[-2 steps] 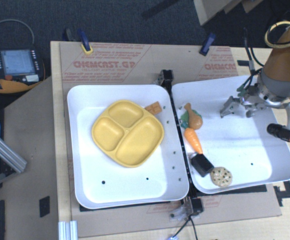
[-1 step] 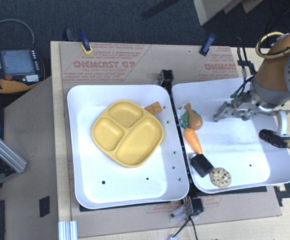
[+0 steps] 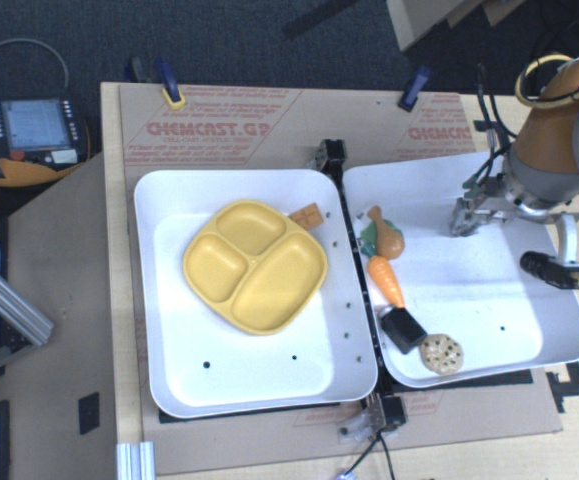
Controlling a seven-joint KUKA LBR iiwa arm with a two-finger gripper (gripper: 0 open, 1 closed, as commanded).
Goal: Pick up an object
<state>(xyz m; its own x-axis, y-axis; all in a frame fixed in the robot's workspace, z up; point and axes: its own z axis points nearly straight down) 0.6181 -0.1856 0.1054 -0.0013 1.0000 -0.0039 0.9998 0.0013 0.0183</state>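
— Nearest the camera, what is being seen?

— Round speckled cookie [image 3: 441, 353] is being shown at the front edge of the right-hand shallow white bin [image 3: 529, 308], just beside a small black block [image 3: 403, 329]. An orange toy carrot [image 3: 386, 280] is being shown directly behind the block, along the bin's left wall, and a small tan-and-green toy vegetable [image 3: 381, 236] is being shown just behind the carrot.

— And the other bin?

— A yellow plastic plate with three compartments [image 3: 256, 265] is being carried in the middle of the left-hand shallow white bin [image 3: 169, 358]. A small brown block [image 3: 307, 215] is being seen touching the plate's far right rim.

— Where is the arm being held?

— The grey arm with its orange band [image 3: 552, 128] is being reached in from the right, and the gripper [image 3: 466, 220] is being held low over the far part of the right-hand bin, well apart from the toys. Nothing is being pinched between its fingers; whether they are spread or pressed together cannot be told.

— What is being used underneath?

— Both bins are being borne by a cardboard-covered surface [image 3: 269, 118] with red lettering.
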